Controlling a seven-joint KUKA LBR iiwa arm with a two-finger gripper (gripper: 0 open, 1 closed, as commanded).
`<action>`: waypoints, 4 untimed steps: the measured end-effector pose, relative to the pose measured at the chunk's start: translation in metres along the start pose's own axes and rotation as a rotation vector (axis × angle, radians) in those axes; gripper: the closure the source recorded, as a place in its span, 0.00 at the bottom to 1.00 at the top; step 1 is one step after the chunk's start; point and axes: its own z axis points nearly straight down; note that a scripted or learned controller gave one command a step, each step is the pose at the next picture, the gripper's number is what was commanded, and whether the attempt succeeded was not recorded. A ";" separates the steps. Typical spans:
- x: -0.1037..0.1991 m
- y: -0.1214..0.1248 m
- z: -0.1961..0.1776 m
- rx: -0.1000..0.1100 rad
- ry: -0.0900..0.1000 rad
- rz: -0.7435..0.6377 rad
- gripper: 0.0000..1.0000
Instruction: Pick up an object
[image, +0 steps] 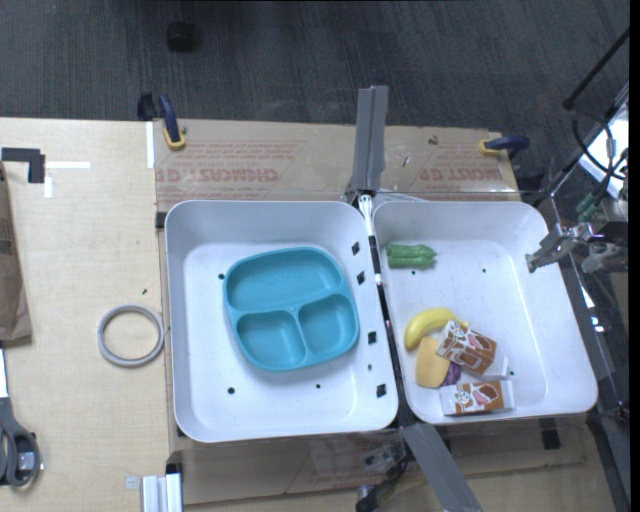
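White plastic is what you have on the bench: a left bin (190, 330) and a right bin (560, 340), set side by side with their inner walls touching. You see a blue sectioned tray (290, 307) lying flat near the middle of the left bin, tilted a little against the bin's walls, with three compartments, one long one toward the far side and two smaller ones toward the near side. In the right bin, a green vegetable-shaped toy (410, 256) lies close to the far left corner, just beside the inner wall. Nearer to you, along the left half of that bin, a yellow banana (430, 324) curves beside a yellow-orange rounded piece (431, 366), and the two look to be touching. A small printed carton (468, 347) rests against them at a slant, and a second printed carton (477, 397) lies flat just by the near wall; something purple peeps between the cartons, too small for you to identify. The gripper (545, 255) sits at the right wall of the right bin, toward its far right corner, well apart from every object, and nothing shows between its fingers; it is too small and cluttered there to tell whether it is released or clenched. Outside the bins, on the wooden bench left of them, a grey ring (131, 334) lies flat.
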 end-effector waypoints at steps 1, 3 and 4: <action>-0.013 -0.061 0.130 0.000 0.002 -0.016 0.00; 0.055 0.002 0.139 -0.003 0.000 -0.231 0.00; 0.024 0.093 0.186 -0.004 -0.003 -0.457 0.00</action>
